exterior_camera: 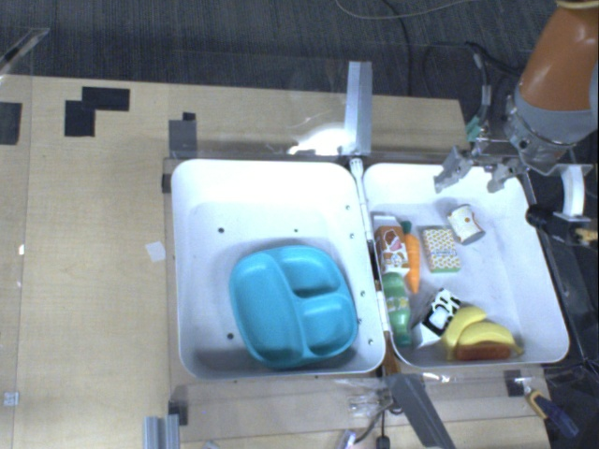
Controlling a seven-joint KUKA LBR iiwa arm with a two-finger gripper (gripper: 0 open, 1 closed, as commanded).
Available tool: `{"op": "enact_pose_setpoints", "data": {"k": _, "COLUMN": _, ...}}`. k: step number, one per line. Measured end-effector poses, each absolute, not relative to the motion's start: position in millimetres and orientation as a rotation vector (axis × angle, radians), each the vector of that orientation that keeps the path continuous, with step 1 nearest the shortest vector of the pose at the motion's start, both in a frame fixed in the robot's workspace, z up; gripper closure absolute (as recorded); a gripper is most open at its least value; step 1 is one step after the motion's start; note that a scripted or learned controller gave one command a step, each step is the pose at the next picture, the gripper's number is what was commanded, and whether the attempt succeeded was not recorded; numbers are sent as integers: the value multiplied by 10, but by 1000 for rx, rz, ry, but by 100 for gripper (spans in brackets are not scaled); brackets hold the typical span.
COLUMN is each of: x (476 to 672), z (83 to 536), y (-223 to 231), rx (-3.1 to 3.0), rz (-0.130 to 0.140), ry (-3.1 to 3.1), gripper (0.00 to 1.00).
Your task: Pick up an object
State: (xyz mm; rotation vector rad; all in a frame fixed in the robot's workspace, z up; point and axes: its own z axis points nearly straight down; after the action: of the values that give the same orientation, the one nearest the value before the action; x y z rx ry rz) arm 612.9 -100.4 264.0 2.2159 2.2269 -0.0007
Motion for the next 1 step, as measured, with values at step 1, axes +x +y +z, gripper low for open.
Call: {"op": "enact_pose_setpoints", "data": {"k": 1, "x": 5778, "z": 2104, "y": -1229, "rx": 2325, "rz": 4, "ry": 2108, "gripper": 0}}
